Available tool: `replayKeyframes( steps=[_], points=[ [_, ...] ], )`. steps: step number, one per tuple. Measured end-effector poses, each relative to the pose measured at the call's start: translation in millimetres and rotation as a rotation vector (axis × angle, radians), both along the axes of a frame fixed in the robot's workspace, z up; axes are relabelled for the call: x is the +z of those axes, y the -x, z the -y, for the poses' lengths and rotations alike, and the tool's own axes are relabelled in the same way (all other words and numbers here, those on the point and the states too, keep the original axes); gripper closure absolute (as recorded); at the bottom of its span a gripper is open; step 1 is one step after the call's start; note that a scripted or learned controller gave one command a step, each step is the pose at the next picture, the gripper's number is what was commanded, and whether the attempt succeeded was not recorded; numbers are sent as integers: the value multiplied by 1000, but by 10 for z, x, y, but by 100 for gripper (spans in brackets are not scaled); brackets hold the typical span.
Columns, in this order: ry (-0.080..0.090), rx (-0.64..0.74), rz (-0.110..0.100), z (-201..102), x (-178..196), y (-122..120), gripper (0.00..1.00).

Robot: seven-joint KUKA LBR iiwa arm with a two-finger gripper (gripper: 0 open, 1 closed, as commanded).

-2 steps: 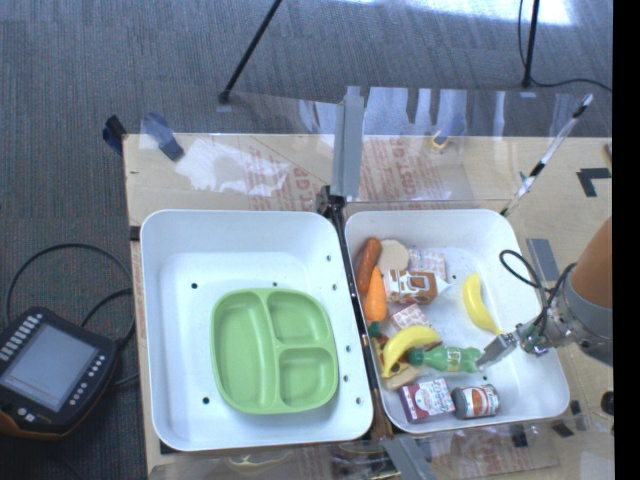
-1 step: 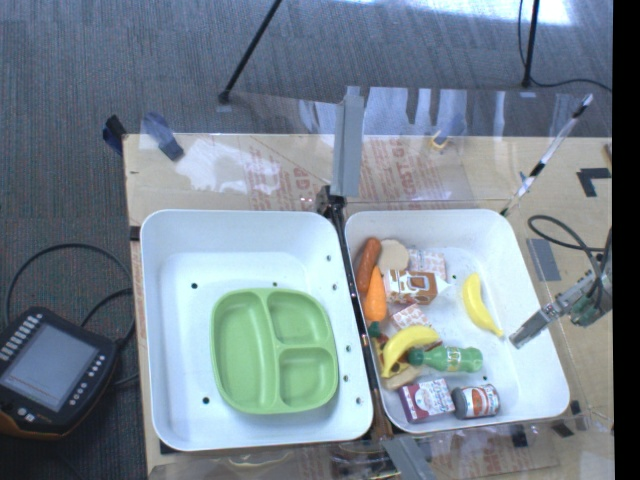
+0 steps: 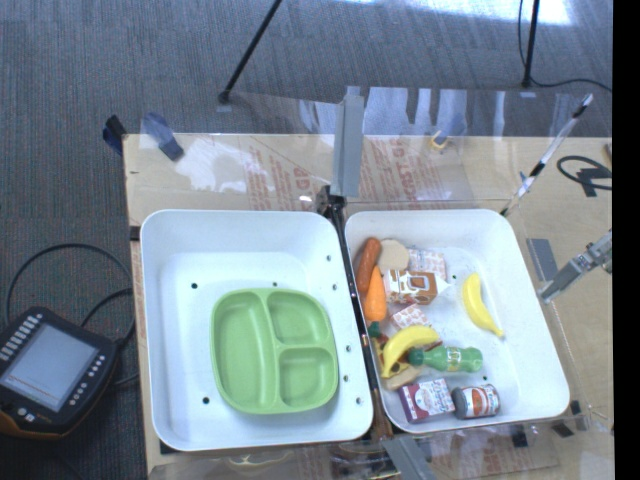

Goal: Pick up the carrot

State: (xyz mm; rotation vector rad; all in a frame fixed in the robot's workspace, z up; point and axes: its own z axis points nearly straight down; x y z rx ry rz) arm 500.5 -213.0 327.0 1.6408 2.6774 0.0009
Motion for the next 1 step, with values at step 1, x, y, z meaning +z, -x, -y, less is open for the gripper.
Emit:
replayKeyframes(
  steps=[1],
  points=[
    [-3, 68, -5, -12, -1346, 247, 0]
  ],
)
